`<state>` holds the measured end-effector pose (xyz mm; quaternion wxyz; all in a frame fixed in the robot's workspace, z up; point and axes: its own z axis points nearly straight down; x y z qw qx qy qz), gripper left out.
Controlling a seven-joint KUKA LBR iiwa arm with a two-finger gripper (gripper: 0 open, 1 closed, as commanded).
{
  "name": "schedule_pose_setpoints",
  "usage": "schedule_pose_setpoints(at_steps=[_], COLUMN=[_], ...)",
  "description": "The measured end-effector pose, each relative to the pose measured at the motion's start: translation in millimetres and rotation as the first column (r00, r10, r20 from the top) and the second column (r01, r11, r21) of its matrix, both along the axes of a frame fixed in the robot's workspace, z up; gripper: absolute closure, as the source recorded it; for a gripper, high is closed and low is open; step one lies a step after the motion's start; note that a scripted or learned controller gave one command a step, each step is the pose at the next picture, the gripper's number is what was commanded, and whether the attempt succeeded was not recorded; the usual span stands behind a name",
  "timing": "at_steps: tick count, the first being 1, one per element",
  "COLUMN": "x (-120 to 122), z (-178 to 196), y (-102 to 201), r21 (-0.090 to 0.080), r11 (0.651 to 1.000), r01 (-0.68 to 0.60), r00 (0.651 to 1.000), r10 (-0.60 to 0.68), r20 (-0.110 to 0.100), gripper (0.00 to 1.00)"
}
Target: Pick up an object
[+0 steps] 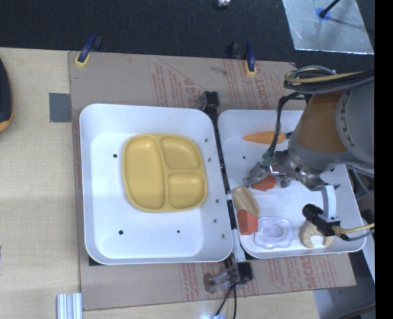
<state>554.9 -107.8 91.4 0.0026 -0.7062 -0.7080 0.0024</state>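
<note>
A grey arm (pixel 329 128) with an orange band reached in over the right bin (pixel 239 128) on the bench (pixel 30 178). Far to the tool's left, in the left bin (pixel 100 238), lay a yellow divided plate (pixel 163 171). The tool (pixel 268 173) sat low over a small red piece (pixel 264 184); whether it was spread or pinching could not be told. Just beyond the tool lay an orange carrot (pixel 263 137), probably light, stiff and slippery, best taken across its thick middle. Below it sat a tan and red block (pixel 245 209) and a clear cup (pixel 274 232), likely flimsy.
</note>
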Motion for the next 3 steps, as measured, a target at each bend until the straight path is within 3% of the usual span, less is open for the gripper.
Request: schedule_pose_setpoints(at_steps=[1, 2, 3], x=[35, 10, 12], z=[1, 0, 11], y=[13, 7, 6], r21=[0.000, 0.000, 0.000], r11=[1.000, 1.000, 1.000], r01=[-0.004, -0.001, -0.001], r00=[1.000, 1.000, 1.000], r10=[0.004, 0.001, 0.001], r20=[0.007, 0.000, 0.001], gripper=[0.00, 0.00, 1.00])
